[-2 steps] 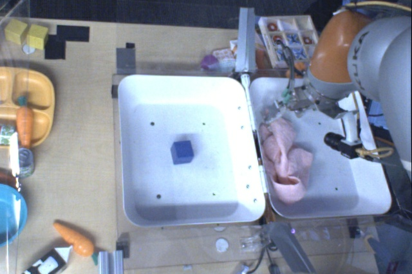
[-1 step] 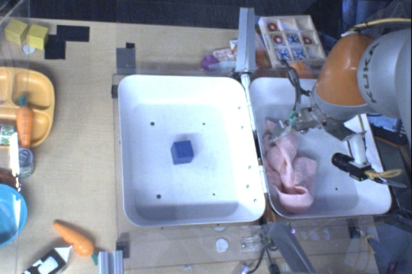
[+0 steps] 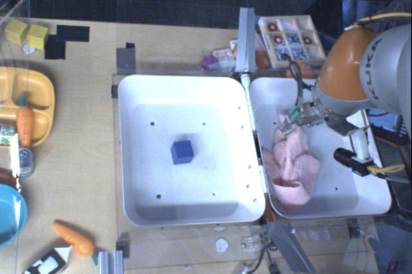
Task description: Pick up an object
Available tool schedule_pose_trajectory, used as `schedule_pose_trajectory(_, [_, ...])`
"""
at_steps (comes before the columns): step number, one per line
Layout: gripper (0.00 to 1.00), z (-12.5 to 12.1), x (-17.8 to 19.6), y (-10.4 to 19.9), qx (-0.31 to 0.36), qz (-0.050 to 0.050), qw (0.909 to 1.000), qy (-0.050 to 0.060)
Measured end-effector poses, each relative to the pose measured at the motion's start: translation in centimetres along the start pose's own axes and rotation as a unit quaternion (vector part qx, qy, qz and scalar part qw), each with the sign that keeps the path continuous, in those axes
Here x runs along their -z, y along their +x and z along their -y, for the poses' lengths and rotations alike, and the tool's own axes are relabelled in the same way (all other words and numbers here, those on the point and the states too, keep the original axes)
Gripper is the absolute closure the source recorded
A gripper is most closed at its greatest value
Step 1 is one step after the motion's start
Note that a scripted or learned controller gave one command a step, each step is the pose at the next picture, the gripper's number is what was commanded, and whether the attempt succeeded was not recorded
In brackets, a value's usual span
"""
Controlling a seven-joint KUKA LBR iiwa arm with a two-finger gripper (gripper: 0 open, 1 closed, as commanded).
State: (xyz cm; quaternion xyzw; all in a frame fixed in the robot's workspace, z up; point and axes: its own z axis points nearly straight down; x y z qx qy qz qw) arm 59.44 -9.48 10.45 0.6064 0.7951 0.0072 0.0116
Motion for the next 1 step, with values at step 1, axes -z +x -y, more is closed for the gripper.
schedule_pose_trajectory(1, [1.0, -2.28, 15.87, 0.73, 0.005, -0.003, 1.0, 0.007])
